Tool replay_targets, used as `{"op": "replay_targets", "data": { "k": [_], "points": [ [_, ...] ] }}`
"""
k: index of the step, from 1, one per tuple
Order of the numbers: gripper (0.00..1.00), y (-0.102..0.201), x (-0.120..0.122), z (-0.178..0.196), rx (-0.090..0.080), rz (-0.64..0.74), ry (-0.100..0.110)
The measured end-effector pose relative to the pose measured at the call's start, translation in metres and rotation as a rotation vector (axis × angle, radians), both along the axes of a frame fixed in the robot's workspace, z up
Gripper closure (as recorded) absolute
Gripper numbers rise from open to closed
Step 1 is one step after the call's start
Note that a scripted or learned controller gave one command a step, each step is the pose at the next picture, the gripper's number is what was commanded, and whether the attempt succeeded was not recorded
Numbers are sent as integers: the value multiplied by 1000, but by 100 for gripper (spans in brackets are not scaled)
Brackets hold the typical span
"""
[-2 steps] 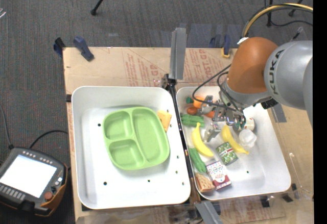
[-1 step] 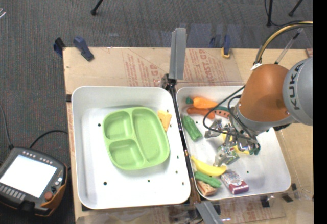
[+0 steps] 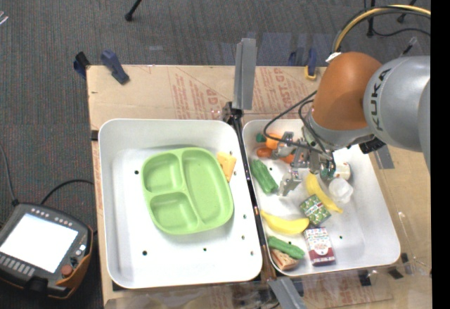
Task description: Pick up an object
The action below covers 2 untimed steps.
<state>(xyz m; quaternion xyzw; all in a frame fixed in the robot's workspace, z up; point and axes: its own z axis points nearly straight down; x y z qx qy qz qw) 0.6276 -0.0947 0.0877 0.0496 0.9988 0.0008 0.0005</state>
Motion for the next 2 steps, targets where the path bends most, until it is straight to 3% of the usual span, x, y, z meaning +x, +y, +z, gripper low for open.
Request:
{"op": "replay_targets", "data": {
  "k": [1, 2],
  "points": [
    [0, -41, -58, 0, -1, -22, 1],
    [0, 10, -2, 1, 0, 128, -2]
  ]
}}
